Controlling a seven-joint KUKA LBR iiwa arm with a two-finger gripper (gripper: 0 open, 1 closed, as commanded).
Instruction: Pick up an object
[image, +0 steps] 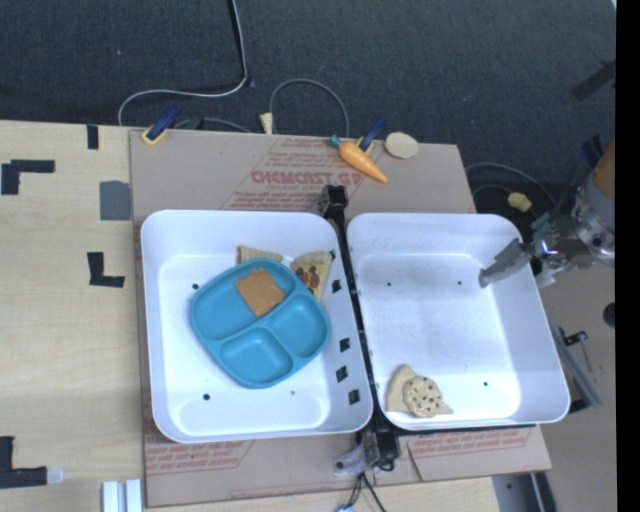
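Landmark = the black divider (345, 300) running btwn the two bins.

Far left of it: pale wood worktop (60, 330) w/ black tape marks, then a brown cardboard sheet (290, 170) w/ red print lying under both bins.

Left bin (165, 240), white, its right wall just beside the divider. Inside: blue sectioned tray (262, 325), tilted, roughly mid-bin, its right corner near the divider. A tan square piece, prob. toast (261, 291), sits in the tray's upper compartment. Two flat wedge-shaped items poke out from behind the tray's top edge: one tan (252, 256), one w/ a darker patterned face (315, 270), the latter near the divider.

Above the divider's top end, on the cardboard: orange toy carrot (362, 161), and just right of it a pale round lump (402, 146).

Right bin (530, 330), white, left wall just beside the divider. One thing in it: cookie (416, 392) w/ dark chips, lying flat in the near-left corner, near the divider's lower end. A tan bit sits under or behind the cookie, can't tell which.

Hand (497, 270) is at the right bin's upper right rim, well apart from the cookie, on the far side from the divider. One grey finger (505, 263) points down-left over the rim. Can't tell whether open or closed. Nothing visible in it.
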